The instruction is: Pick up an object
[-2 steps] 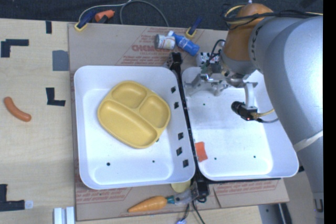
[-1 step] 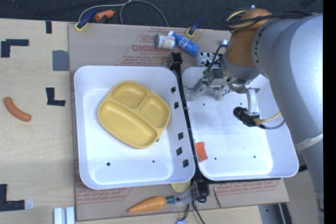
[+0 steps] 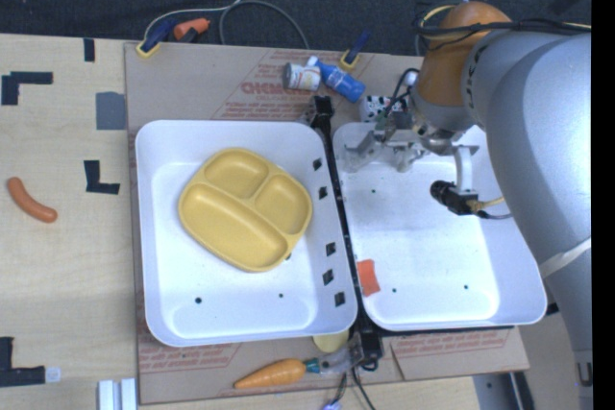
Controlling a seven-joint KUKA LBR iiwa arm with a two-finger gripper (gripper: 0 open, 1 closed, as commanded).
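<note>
A small orange-red block (image 3: 367, 277) lies on the floor of the right white bin (image 3: 452, 302), close to its left wall. The grey arm with its orange band reaches in from the right. Its gripper (image 3: 384, 147) hangs over the far left corner of that bin, well behind the block. I see nothing held in it. A yellow divided plate (image 3: 246, 206) rests in the left white bin (image 3: 163, 302).
A blue and white bottle (image 3: 325, 77) lies on the cardboard behind the bins. A carrot (image 3: 272, 373) lies in front of them, and a sausage (image 3: 31, 200) sits on the bench at far left. Clamps (image 3: 171, 34) and a cable are at the back edge.
</note>
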